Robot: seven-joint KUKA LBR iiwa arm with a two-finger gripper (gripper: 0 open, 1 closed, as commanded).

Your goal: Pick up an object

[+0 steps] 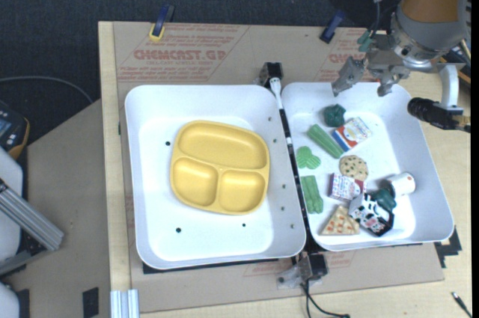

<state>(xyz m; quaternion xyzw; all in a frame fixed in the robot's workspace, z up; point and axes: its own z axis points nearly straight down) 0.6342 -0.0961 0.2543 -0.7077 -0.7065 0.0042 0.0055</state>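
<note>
Overhead, I am hovering my gripper (368, 79) at the far rim of the right bin (430, 159), jaws spread wide and gripping nothing. Just below my jaws a dark green toy (334, 114) is lying, beside a red-white-blue carton (352, 132); farther below, a cookie (352, 165), a pizza slice (340, 221) and a cow figure (370, 215) are crowding together. Well off to one side, a yellow divided tray (221, 165) is sitting in the left bin (150, 159). I am judging the risk as this: the pieces are lying so close that my fingers could nudge a neighbour or close on two at once, or strike the rim.
</note>
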